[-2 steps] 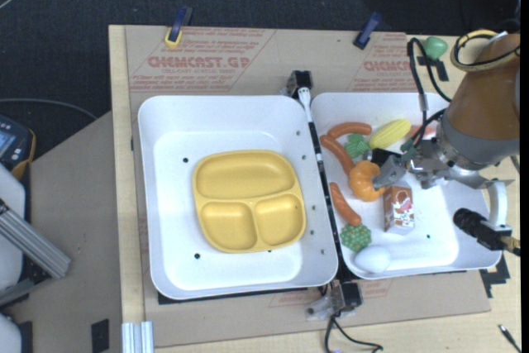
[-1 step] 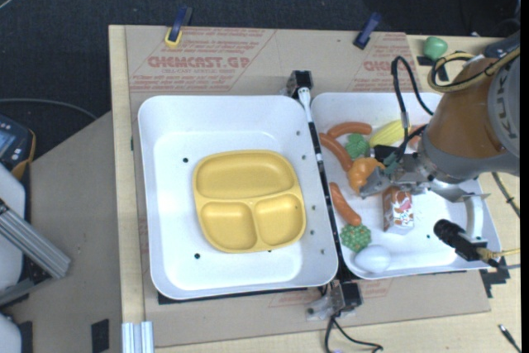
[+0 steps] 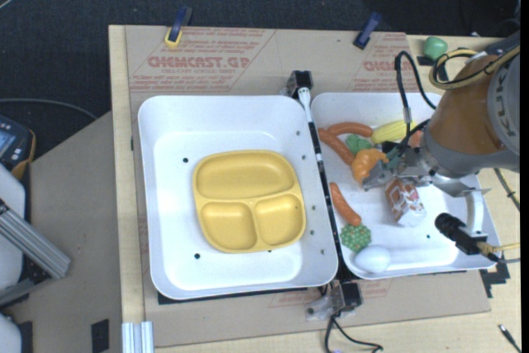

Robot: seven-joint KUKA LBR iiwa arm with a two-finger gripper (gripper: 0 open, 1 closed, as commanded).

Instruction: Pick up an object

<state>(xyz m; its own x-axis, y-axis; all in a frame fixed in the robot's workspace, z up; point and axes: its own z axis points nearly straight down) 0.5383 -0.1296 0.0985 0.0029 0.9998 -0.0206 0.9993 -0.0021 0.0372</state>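
Note:
My gripper (image 3: 387,172) is low in the right bin (image 3: 430,256), with the grey and orange arm reaching in from the right. It sits among a cluster of toy foods: an orange pepper (image 3: 365,164) just to its left, a green piece (image 3: 358,144) and a yellow corn cob (image 3: 389,131) above it, and a brown and white packet (image 3: 405,202) just below it. A long orange piece (image 3: 340,131) curves along the bin's upper left. No object is visibly between the fingers.
A carrot (image 3: 345,204), a broccoli floret (image 3: 355,237) and a white egg (image 3: 372,259) lie along the right bin's lower left. The left bin (image 3: 165,136) holds a yellow divided plate (image 3: 248,201). A green ball (image 3: 435,46) rests outside, beyond the right bin.

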